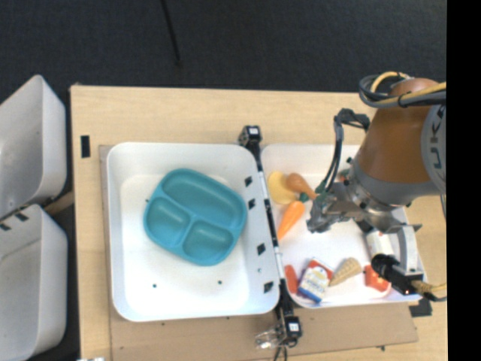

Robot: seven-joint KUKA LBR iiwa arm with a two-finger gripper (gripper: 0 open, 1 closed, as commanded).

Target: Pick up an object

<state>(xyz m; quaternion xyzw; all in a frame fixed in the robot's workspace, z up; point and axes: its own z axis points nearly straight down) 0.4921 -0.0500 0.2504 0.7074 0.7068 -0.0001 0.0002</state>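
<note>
One partial "UK" lettering on arm (402, 153).

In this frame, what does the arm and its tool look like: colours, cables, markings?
The arm has a broad orange band above grey housing, with part of white lettering at its right side. Black cables loop beside it, and a yellowish cable curls at its top. Below the band sits a grey wrist carrying the dark metal tool, over the right white bin.

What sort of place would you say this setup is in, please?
Probably a robotics lab's grasping test bench: two shallow white bins on a wooden bench, toy food such as a carrot and a teal divided plate, and the arm's hand reaching in.
</note>
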